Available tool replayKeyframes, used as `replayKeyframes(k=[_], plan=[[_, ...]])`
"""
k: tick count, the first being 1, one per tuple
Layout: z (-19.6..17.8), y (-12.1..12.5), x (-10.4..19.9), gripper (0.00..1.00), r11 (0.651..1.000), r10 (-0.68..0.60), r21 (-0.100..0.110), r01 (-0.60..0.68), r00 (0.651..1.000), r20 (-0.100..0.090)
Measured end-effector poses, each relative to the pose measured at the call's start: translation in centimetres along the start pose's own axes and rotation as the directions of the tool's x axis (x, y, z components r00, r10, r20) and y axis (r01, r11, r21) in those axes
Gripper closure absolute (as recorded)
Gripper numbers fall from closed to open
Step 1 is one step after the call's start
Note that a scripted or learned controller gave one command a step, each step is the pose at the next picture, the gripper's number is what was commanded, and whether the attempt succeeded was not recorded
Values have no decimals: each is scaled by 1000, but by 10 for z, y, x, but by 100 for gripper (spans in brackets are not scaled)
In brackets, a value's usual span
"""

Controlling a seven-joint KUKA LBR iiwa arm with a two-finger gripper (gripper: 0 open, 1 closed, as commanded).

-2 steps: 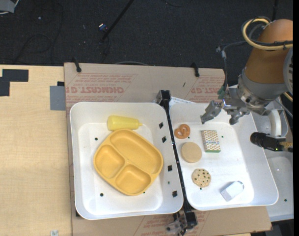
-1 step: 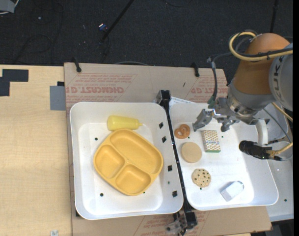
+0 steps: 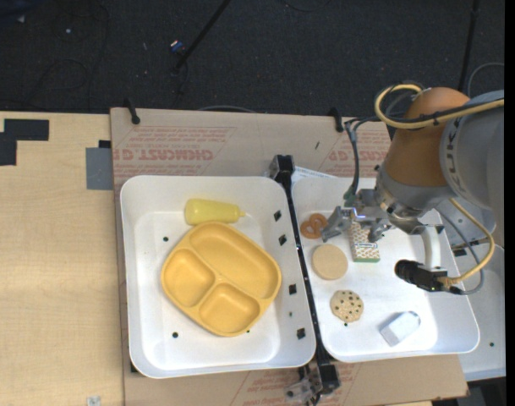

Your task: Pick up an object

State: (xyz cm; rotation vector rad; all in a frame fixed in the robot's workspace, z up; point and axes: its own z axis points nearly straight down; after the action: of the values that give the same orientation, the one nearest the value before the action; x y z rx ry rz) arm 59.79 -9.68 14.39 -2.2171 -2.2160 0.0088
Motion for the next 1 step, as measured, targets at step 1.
replayKeyframes(k=[1], plan=[[50,1,-1,0,1000,0,-10,0,1000,5]])
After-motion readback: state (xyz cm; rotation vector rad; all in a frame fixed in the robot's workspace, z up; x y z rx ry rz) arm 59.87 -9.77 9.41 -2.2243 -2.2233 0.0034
